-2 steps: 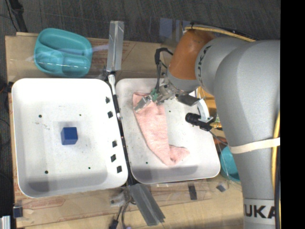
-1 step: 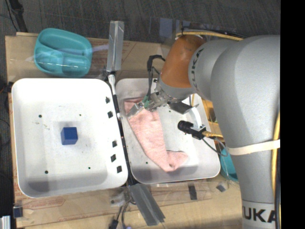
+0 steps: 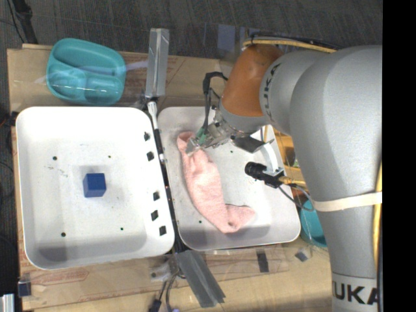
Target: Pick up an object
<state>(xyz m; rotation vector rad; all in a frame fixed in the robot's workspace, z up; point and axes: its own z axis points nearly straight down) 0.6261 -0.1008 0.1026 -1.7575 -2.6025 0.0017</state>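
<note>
In the left bin (image 3: 39, 135), roughly at its middle but a bit toward the left wall, sits a small blue cube (image 3: 95, 184), all on its own and well apart from the arm. Up past that bin's far edge, at the far-left corner of the surface (image 3: 26, 57), there's a teal plastic container (image 3: 84, 70), not in play as far as I can see.

Moving over to the right bin (image 3: 279, 229): a pink cloth (image 3: 207, 187), looks like a sock or small towel, lies stretched out in there. Its long axis runs from the bin's far-left area, close to the divider (image 3: 156, 119) between the bins, down to the near middle, where the end curls toward the right wall. So it's a diagonal, slightly bent strip.

The gripper (image 3: 200, 140) is right at the far end of that cloth, coming down from the grey arm with its orange band (image 3: 250, 86). The tips look to be touching or just over the fabric's top end, so the cloth trails away from the fingers toward the bin's near edge. Honestly I can't tell whether the fingers are apart or closed, it's too small and cluttered there, and I can't say the cloth is pinched.

My guess: the cloth is the target, and it's a grab at one end, not the middle, so lifting would let the rest dangle.
</note>
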